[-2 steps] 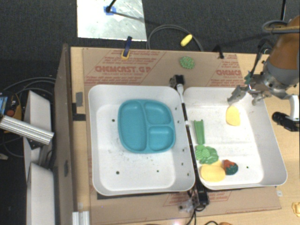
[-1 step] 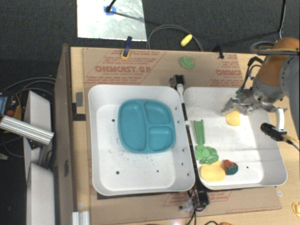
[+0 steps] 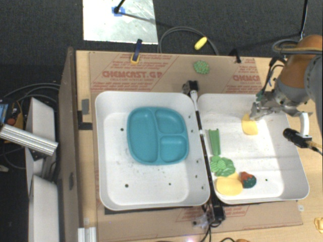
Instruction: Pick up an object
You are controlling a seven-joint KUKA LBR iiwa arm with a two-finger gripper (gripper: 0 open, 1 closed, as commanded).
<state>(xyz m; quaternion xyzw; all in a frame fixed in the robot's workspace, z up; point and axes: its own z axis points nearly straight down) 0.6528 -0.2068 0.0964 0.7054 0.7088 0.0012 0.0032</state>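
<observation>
We saw the gripper right above a small yellow object in the right bin, near the bin's back wall. We could not tell if it touched or gripped it.

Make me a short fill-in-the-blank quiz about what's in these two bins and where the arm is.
1. The blue divided plate lies in the ____ bin.
2. The end effector hangs over the ____ bin, just above a yellow object.
3. The green strip lies beside the ____ between the bins.

Missing words: left; right; divider
</observation>
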